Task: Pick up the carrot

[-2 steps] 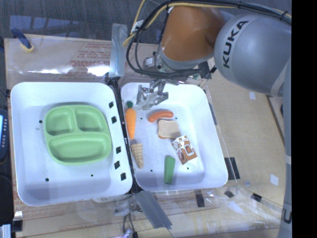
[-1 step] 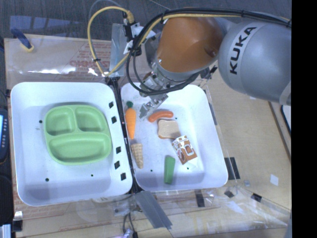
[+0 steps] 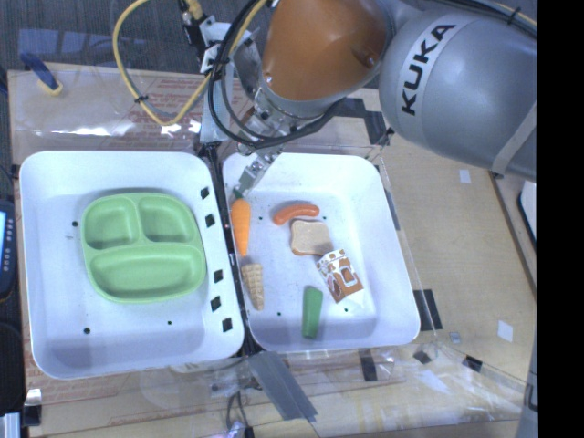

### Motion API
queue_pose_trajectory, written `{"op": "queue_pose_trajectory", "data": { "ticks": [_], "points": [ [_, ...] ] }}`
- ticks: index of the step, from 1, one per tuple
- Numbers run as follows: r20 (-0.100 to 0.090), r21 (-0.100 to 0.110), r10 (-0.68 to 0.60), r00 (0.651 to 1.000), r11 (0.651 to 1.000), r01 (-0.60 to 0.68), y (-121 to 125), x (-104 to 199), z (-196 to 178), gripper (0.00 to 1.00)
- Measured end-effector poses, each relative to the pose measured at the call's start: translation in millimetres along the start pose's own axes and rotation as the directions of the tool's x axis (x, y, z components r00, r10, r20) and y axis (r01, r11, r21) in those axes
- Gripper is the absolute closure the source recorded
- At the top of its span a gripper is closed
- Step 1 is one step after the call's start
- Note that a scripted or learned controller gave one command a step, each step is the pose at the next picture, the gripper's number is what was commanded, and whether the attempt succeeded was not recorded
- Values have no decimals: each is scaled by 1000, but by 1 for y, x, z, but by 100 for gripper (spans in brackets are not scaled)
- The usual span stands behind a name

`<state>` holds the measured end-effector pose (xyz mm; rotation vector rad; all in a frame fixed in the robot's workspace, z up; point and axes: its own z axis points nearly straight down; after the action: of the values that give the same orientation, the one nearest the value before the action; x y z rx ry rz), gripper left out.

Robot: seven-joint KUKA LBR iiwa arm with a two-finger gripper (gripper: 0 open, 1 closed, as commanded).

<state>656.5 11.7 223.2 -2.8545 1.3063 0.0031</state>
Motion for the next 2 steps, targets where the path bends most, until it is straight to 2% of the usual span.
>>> {"op": "queue_pose_trajectory", "data": {
  "ticks": [1, 2],
  "points": [
    [3, -1, -567, 824, 824, 567, -14, -17, 32, 100],
    [-1, -1, -312, 950, 950, 312, -27, -32, -9, 100]
  ]
}}
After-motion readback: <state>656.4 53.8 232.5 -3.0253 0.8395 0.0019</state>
